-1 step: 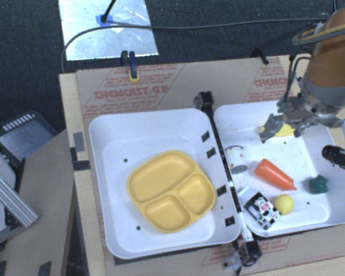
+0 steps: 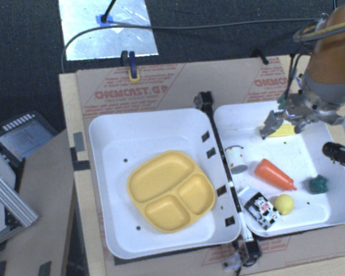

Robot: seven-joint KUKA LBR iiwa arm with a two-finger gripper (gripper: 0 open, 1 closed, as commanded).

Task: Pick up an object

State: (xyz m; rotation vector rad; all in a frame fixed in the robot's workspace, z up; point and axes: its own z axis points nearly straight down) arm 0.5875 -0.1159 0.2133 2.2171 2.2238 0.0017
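My gripper (image 2: 281, 127) hangs over the back of the right bin (image 2: 340, 210), its two fingers spread apart and open. A flat yellow piece (image 2: 286, 131) lies on the bin floor between and just below the fingertips; nothing is held. Further forward in the same bin are an orange carrot (image 2: 274, 174), a small yellow ball (image 2: 284, 203), a dark green lump (image 2: 318, 184), a black and white toy (image 2: 262, 209) and a small white and grey cylinder (image 2: 234, 160) by the left wall.
The left bin (image 2: 111, 173) holds a yellow divided plate (image 2: 169, 191). A black divider with clips (image 2: 220, 159) separates the bins. The grey arm with its orange band (image 2: 336, 51) enters from the upper right, with a black part (image 2: 343, 154) over the right bin's edge.
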